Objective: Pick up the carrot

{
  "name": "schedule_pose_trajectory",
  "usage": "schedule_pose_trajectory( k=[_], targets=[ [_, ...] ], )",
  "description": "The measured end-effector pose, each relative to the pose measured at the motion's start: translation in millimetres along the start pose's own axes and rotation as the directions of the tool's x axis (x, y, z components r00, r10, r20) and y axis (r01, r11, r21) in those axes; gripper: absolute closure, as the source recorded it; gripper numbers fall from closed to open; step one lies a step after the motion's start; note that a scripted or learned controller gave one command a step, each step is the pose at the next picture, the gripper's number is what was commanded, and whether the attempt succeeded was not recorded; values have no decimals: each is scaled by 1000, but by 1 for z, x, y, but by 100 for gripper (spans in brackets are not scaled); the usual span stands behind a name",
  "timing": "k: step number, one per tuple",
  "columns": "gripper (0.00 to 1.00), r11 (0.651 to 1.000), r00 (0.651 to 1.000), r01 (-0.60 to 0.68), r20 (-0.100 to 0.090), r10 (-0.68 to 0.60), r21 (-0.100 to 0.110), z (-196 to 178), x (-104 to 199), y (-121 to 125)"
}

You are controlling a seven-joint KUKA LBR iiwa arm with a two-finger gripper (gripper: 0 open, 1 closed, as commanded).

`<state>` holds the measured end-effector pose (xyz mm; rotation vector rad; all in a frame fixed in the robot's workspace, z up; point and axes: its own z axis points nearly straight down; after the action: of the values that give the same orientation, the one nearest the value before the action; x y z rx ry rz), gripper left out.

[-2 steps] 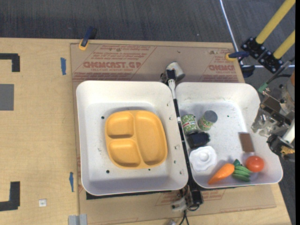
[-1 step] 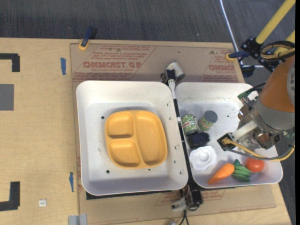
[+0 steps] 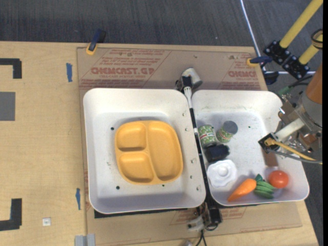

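while the carrot [image 3: 242,188] lies slantwise in the right bin [image 3: 241,94], tip lower left, hand [image 3: 300,135] state untellable

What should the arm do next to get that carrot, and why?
Probably shift the gripper down the view and a little left, until it hangs over the carrot. The gripper sits by the right bin's right wall, well away from the carrot, which lies near the bin's lower rim between a white container and a tomato.
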<state>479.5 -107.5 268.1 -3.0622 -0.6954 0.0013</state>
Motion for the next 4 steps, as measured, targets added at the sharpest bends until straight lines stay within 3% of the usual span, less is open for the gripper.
schedule_pose_trajectory(
  k=[1,2,4],
  targets=[
    [100,970,970,-242,3,242,3,84,20,-43],
    [0,970,970,-242,3,242,3,84,20,-43],
    [0,997,997,-72,1,72,0,84,100,-75]
  ],
)
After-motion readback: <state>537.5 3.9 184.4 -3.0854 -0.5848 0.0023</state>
